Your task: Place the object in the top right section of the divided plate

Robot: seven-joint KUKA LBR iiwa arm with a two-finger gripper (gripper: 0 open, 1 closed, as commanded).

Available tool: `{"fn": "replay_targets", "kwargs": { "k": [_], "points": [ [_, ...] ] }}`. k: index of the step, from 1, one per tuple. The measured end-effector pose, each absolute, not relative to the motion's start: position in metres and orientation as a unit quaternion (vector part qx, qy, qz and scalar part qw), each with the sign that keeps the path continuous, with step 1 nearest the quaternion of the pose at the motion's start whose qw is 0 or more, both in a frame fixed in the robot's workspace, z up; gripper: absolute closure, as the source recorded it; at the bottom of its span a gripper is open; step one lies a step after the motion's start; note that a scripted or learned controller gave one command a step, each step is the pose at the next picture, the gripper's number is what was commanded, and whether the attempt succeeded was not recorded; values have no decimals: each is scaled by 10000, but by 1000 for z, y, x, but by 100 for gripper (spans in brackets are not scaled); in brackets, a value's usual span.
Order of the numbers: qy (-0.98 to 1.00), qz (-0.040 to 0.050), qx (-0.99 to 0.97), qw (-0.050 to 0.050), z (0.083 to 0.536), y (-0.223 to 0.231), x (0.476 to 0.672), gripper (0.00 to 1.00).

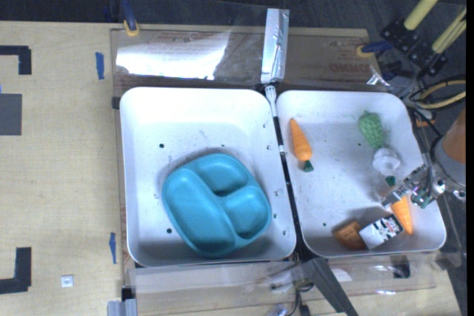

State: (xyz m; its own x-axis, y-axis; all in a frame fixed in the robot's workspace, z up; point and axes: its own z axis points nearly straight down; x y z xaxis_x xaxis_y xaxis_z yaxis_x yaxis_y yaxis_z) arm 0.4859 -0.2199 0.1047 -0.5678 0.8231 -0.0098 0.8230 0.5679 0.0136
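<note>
The camera view is looking down on two white bins side by side. The left bin point(141, 115) is holding a blue divided plate point(215, 202), sitting toward its near side and turned at a slant, with all three sections bare. The right bin point(333, 111) is holding the loose pieces: a carrot point(299, 141) lying near its left wall, a green bumpy toy point(372, 128) at the far right, a white cap-like piece point(385, 159) just nearer than that, and a brown block point(348, 234) touching a white packet point(382, 230) at the near edge.

The gripper point(409, 192) is hanging over the right bin's right side, just above a second small orange carrot point(403, 214). I cannot tell how its hand is set, and no item is visibly pinched.

Likely trouble: the orange carrot is lying hard against the packet and close to the bin wall, so a descent could be nudging neighbours or closing on nothing. The plate's slant also makes the top right section easy to misjudge.
</note>
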Motion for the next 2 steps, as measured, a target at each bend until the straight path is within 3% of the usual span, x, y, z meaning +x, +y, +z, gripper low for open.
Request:
{"fn": "replay_targets", "kwargs": {
  "k": [1,2],
  "points": [
    [9315,15,3637,52,89,-116,483,100],
    [9266,-7,3760,50,166,-193,481,100]
  ]
}}
